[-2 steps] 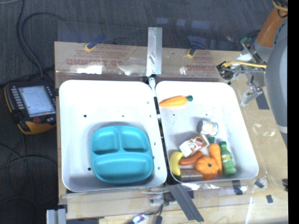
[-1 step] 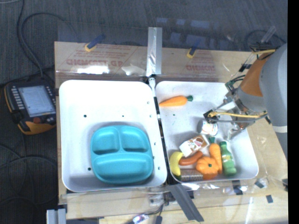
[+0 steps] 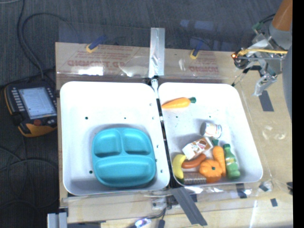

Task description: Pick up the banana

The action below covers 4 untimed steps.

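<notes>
The yellow banana [image 3: 178, 166] lies at the front left corner of the right bin [image 3: 237, 103], against the divider. A red sausage [image 3: 194, 163] and a small carton [image 3: 197, 147] press against its right side and hide part of it. My gripper [image 3: 254, 74] hangs outside the bin beyond its far right corner, well away from the banana. Its fingers are open with nothing between them.
Packed by the banana are an orange fruit [image 3: 211, 170], a carrot [image 3: 218, 156], a green bottle [image 3: 231, 161] and a brown bar [image 3: 192, 179]. A can [image 3: 211, 129] sits mid-bin; another carrot [image 3: 178, 103] lies at the back. The left bin [image 3: 76, 103] holds a teal divided plate [image 3: 124, 156].
</notes>
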### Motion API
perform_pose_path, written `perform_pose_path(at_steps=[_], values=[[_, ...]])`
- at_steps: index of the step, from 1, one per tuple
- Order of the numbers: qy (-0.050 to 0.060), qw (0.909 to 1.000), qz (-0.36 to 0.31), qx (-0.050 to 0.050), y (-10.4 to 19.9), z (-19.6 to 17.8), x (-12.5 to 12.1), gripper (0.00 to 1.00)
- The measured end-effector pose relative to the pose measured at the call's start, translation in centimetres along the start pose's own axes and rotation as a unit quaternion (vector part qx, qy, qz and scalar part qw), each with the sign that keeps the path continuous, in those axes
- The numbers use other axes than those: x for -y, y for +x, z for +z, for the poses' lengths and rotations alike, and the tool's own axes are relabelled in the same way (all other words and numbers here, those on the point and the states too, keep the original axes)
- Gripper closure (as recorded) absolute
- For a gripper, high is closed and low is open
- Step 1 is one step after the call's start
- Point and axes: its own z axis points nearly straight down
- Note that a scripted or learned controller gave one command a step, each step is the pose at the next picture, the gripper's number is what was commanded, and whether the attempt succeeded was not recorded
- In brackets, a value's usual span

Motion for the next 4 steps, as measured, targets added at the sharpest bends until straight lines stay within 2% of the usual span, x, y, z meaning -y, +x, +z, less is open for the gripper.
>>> perform_pose_path(at_steps=[1, 2, 3, 4], values=[[0.002, 0.9975, 0.071, 0.001, -4.4, 14.7, -0.3, 0.0], [0.016, 0.9996, -0.023, 0.007, -0.3, 19.4, -0.6, 0.0], [0.0, 0.9995, 0.032, 0.0, -1.2, 1.8, -1.5, 0.0], [0.004, 0.9986, -0.053, -0.005, -2.6, 18.8, 0.8, 0.0]])
